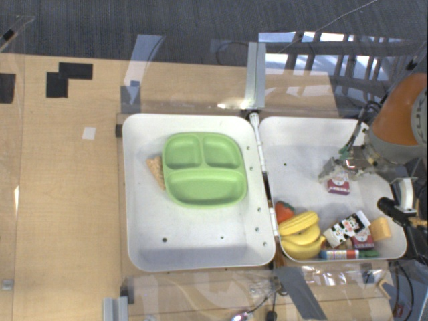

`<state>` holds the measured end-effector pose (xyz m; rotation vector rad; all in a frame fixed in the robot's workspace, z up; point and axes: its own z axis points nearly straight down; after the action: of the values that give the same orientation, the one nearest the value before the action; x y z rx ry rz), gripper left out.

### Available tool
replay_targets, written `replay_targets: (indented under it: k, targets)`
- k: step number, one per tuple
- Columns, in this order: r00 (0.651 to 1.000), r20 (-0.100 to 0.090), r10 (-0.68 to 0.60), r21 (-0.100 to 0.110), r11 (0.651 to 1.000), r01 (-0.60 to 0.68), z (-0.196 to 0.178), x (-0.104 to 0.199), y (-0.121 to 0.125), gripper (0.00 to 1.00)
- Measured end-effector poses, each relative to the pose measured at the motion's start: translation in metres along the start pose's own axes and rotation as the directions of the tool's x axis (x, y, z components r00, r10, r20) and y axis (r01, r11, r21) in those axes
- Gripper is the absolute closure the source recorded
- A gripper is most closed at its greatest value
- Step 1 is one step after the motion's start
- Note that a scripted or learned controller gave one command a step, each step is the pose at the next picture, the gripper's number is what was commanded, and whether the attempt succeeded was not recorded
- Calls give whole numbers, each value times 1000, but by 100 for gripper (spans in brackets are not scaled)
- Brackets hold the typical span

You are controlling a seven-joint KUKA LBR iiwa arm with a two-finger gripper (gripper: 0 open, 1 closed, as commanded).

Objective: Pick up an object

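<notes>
No text, brand or number can be read anywhere. The small packet in the right bin carries a red-and-white printed label, and the black-and-white carton near that bin's front edge bears printing too, but both are too small and blurred to make out.

Light wooden bench, dark grey carpet beyond.

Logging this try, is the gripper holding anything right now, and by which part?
Cannot be told. The gripper sits right above a small red and white item; no grasp is visible.
</notes>
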<state>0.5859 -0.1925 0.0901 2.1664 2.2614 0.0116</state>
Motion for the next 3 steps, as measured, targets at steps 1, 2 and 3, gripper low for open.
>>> replay_targets:
  k: [1, 2, 3]
  targets:
    - [1000, 0, -3, -8, 1000, 3, -12, 2, 3, 100]
    - [998, -1, 66, 6, 998, -66, -112, 55, -16, 100]
    - [975, 1, 224, 6, 975, -224, -234, 49, 6, 100]
